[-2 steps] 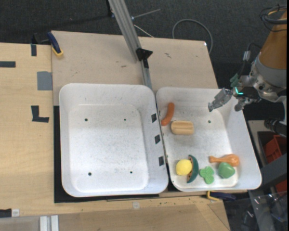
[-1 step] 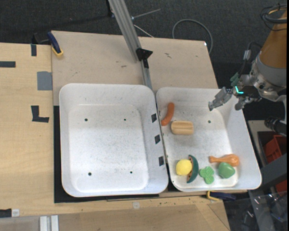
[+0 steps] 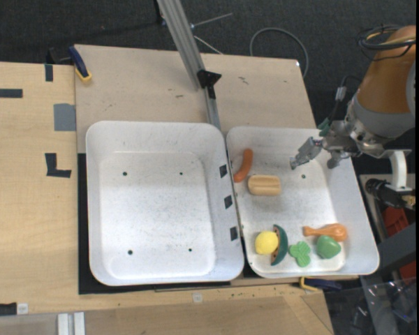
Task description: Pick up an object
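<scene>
The end effector (image 3: pixel 314 153) is seen spread open and empty above the right bin (image 3: pixel 356 208). Nearest it, mid-bin, lies the bread roll (image 3: pixel 264 185), judged light, stiff and rounded; it is best pinched across its short width

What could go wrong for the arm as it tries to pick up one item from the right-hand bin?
1. The lemon, dark green pod and broccoli lie crowded together, so a grasp there may catch two items or push one aside.
2. The sausage rests against the right bin wall, leaving little room for the gripper.
3. The bread roll looks rounded and could slip.
</scene>
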Robot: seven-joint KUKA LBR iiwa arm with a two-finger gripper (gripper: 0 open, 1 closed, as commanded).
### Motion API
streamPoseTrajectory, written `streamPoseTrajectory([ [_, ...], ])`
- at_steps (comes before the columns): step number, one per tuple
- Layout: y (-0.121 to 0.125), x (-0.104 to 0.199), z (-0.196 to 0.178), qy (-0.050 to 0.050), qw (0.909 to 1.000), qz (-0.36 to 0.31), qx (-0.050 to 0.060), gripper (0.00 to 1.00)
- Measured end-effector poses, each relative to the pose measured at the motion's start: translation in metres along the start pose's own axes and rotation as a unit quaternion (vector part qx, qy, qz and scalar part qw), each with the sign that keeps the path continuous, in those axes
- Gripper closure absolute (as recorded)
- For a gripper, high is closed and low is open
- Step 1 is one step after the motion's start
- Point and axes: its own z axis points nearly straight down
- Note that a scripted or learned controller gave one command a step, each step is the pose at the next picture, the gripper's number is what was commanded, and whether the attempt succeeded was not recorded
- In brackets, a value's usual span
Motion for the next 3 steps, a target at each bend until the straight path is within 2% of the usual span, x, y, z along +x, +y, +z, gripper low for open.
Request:
streamPoseTrajectory([
  [1,0.003,0.008,0.062,0.000,1.0000,0.000,0.001,0.00],
  [2,0.005,0.005,0.107,0.000,1.0000,0.000,0.000,0.00],
  [3,0.006,0.005,0.094,0.000,1.0000,-0.001,-0.002,1.00],
])
